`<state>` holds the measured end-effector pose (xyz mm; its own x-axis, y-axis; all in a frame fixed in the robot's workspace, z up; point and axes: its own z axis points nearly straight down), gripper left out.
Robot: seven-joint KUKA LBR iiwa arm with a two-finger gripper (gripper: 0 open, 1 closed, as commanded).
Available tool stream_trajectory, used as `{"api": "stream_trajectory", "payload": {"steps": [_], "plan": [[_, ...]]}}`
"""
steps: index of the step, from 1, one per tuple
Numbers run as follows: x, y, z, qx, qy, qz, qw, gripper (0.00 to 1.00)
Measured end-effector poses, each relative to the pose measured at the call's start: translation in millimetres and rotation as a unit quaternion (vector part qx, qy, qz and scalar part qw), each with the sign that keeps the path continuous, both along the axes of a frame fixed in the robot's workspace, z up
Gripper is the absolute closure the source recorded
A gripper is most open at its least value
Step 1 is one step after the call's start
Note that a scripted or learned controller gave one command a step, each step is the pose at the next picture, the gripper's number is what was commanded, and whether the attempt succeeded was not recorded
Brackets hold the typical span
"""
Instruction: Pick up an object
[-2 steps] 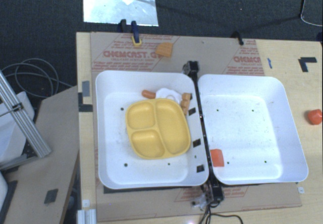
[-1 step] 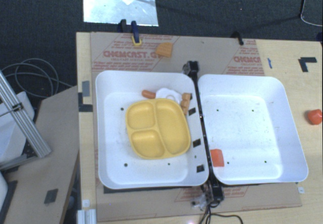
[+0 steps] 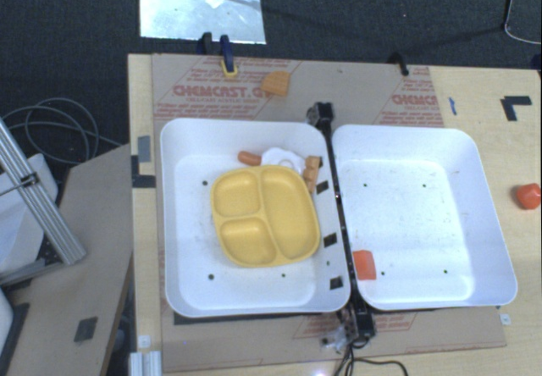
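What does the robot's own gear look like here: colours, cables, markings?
In view is the workspace the arm serves: two shallow white plastic bins, left and right, joined by black clips along their seam. Thin cables trail from the seam's near end. The tan board beneath carries red lettering. A silver metal strut and looped grey cables sit left.

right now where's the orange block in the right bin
In the camera view, the orange block sits at the right bin's near-left corner, beside the divider with the left bin.
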<state>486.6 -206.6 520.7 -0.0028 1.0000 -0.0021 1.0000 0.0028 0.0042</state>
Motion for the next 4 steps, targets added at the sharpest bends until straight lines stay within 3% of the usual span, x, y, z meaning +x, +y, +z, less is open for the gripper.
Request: {"api": "stream_trajectory", "payload": {"steps": [4], "plan": [[0.0, 0.0, 0.0, 0.0000, 0.000, 0.000, 1.0000, 0.00]]}}
